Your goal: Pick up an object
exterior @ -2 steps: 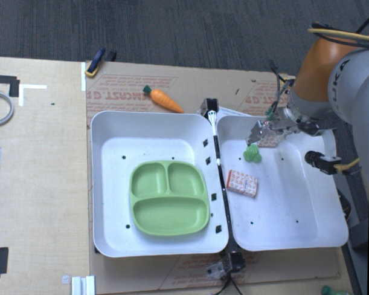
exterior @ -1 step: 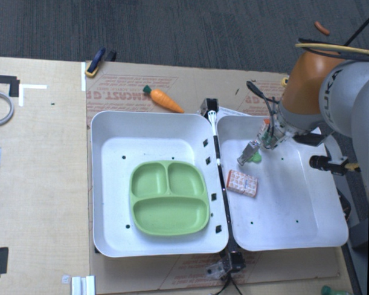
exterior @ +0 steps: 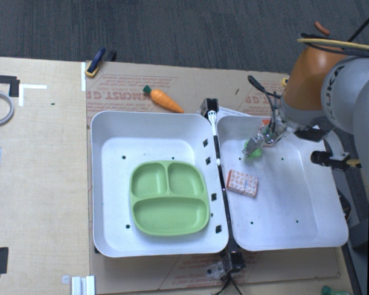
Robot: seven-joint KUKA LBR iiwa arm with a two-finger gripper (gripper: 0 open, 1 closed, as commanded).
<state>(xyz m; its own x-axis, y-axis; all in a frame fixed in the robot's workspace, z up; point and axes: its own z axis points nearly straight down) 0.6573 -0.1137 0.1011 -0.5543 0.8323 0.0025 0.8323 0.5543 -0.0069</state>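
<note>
- Honestly, you cannot tell from this slanted view whether the gripper [exterior: 261, 140] is spread or closed; it sits low in the right bin [exterior: 302, 229], near the far left corner.
- A small green item [exterior: 252, 152] lies right at the gripper's tip, touching it or just beside it. Whether it is actually gripped is not visible, so do not count it as picked.
- If the grip is only on an edge of that green item, expect it to slip out on the lift and drop back into the bin.
- The gripper works close to the bin's far wall and the divider between the bins. A small offset could clip the rim, or shove the item into the corner where it is harder to reach.
- The pink patterned block [exterior: 242, 183] lies near, toward the front of the same bin. It looks far enough to stay out of the way, but a sideways sweep could knock it.
- The green divided plate [exterior: 169, 198] in the left bin [exterior: 108, 171] and the toy carrot [exterior: 164, 99] on the bench are well apart from the gripper, so I judge them no risk.
</note>
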